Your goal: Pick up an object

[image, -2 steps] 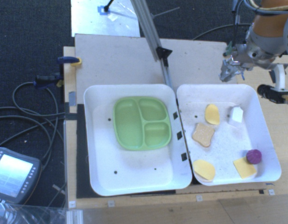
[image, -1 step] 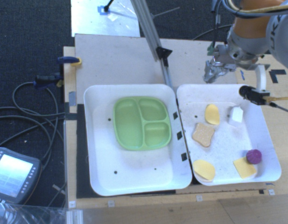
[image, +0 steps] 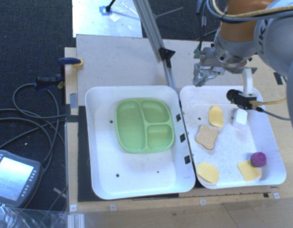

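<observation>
A handheld control pendant (image: 14, 177) lies at the lower left. On the counter (image: 118, 56), two white bins: the left bin (image: 101, 175) holds one green divided plate (image: 144, 125); the right bin (image: 274, 170) holds two yellow rounds, a yellow slab, one toast piece (image: 206, 137), a white block, a purple ball (image: 258, 159). The gripper (image: 202, 77) hovers over that bin's far-left corner; whether its fingers are apart cannot be told. No writing is legible.

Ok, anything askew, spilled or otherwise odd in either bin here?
One small thing: a yellow piece sits on the right bin's near-left rim, overhanging the edge. The green tray lies flat in the left bin.
</observation>
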